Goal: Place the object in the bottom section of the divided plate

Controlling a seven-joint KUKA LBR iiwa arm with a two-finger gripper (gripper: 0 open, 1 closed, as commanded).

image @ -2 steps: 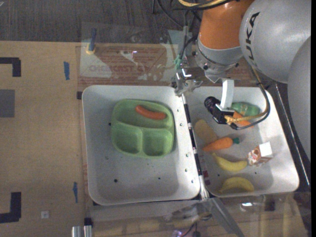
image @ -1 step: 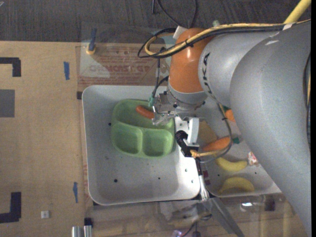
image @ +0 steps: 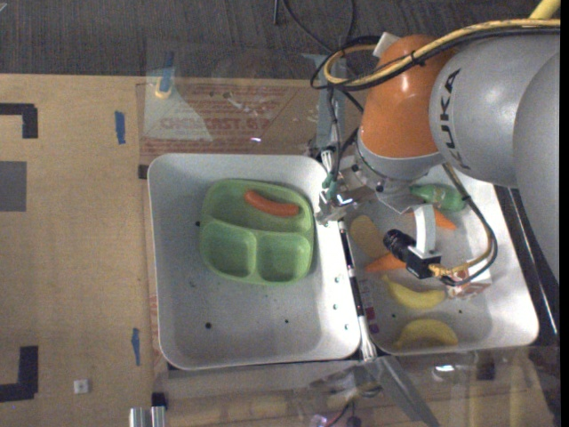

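Green plastic divided plate sits in left white bin; orange sausage-shaped object lies in plate's large top section. Gripper hovers at plate's right rim, state unclear.

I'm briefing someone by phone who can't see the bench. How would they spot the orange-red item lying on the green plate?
Find the left white bin; the green divided plate sits in its upper half. In the plate's long top section lies the orange-red sausage-shaped piece, stretched sideways. It is the one thing on the plate; the two smaller sections below it hold nothing.
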